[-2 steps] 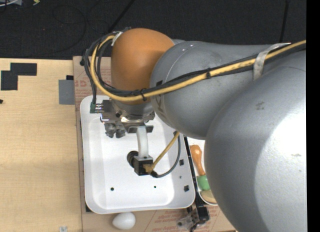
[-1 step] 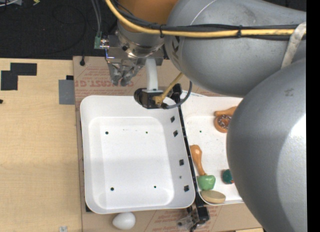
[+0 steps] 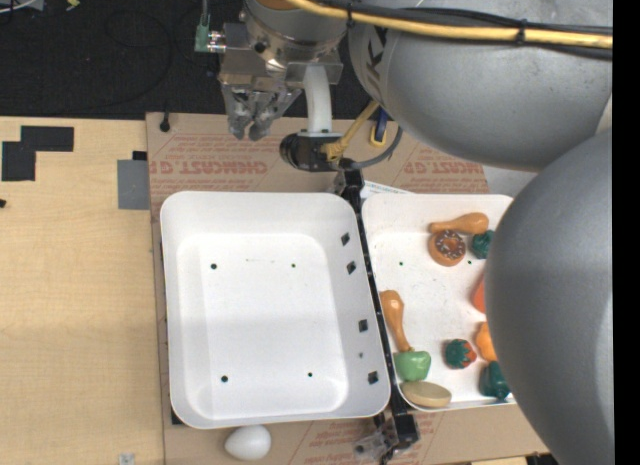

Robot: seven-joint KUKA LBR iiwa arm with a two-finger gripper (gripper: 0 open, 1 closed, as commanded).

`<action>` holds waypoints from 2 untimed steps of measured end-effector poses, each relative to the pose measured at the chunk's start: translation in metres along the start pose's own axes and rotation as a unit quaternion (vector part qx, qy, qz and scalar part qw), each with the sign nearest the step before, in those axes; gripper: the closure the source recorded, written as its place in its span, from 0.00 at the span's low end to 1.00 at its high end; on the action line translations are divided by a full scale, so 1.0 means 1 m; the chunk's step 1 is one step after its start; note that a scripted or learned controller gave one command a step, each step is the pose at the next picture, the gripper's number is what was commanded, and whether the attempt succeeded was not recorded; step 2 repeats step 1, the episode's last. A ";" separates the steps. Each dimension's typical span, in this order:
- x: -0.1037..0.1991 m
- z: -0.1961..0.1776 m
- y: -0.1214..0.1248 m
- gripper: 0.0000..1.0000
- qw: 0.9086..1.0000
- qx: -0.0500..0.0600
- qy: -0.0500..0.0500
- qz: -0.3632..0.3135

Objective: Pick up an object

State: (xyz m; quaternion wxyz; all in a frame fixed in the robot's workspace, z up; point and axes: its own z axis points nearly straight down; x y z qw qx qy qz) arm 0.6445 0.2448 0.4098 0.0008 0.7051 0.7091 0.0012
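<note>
While the grey metal two-finger jaws [image 3: 252, 118] hang above the far edge of the worktop [image 3: 70, 253], nearly closed and holding nothing, the small toys, such as the green rounded one [image 3: 412, 364], lie in the right white bin [image 3: 420, 208]. I judge the reach not yet begun; next comes travel over that bin.

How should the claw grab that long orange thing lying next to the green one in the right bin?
Best guess: grip the long orange piece across its thin middle, coming straight down from above. It lies flat along the bin's left wall, so the sides are crowded, and the green piece touches its lower end. The narrow neck should fit between the fingers. The claw hangs above the bench, past the bins.
</note>
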 end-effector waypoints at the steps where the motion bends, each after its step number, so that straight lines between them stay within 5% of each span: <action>1: 0.000 -0.008 -0.001 1.00 1.000 0.003 -0.001 -0.001; 2: 0.000 -0.008 -0.001 1.00 1.000 0.003 -0.001 -0.001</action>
